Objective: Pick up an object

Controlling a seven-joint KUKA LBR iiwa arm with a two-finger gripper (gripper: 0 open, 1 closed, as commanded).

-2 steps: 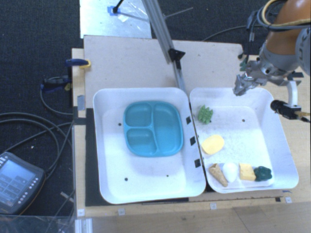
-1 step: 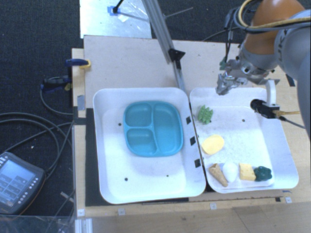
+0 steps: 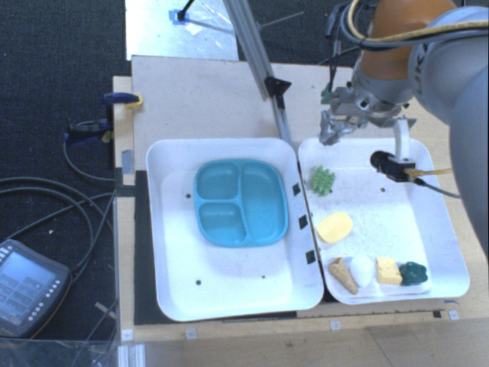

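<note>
My gripper (image 3: 330, 135) hangs over the far left corner of the right bin (image 3: 435, 228), with nothing visible in it. A green bumpy toy (image 3: 322, 180) lies just below it in the view, apart from it. Further toward the front sits a yellow oval piece (image 3: 335, 227). Along the bin's front edge lie a tan cone (image 3: 343, 274), a white egg shape (image 3: 361, 270), a yellow block (image 3: 388, 270) and a dark green piece (image 3: 413, 273).
The left bin (image 3: 176, 266) holds a blue divided plate (image 3: 241, 202). A slanted metal pole (image 3: 252, 44) crosses the bench behind the bins. A black fitting with a cable (image 3: 390, 164) juts from the arm over the right bin.
</note>
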